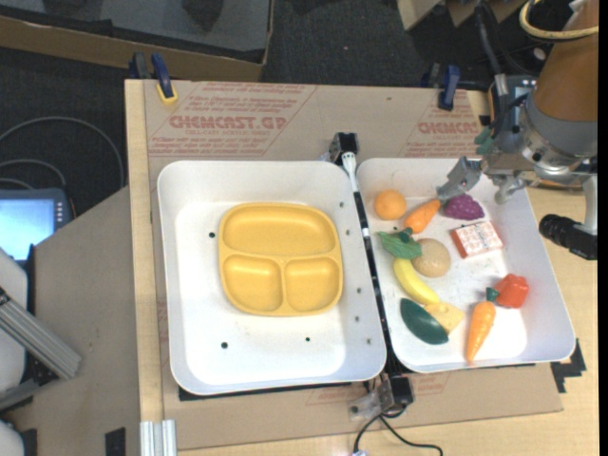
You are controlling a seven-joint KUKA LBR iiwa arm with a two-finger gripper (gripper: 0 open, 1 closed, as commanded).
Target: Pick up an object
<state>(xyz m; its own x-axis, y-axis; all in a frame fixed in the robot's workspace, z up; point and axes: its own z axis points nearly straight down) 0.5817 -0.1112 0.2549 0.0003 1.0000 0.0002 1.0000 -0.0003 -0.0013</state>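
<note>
End effector: the end effector hung over the far part of the right bin, its two fingers apart with nothing between them; one grey finger slanted down toward the purple grapes.
Nearest targets: the grapes lay just beside that finger; a small carrot and an orange lay close to their left, a red-and-white box close in front.
Other objects: a green leafy piece, a potato, a banana, a dark green vegetable, a large carrot and a red pepper filled the near part of that bin.
Left bin: the left bin carried a yellow divided plate.
Step in hand: likely the approach before the descent.
Doing it well: centre the open fingers over the grapes, turned so they straddle the grapes without catching the carrot or box, then lower straight and close only once both sit beside them.
Risk: crowded neighbours could be nudged or pinched.
</note>
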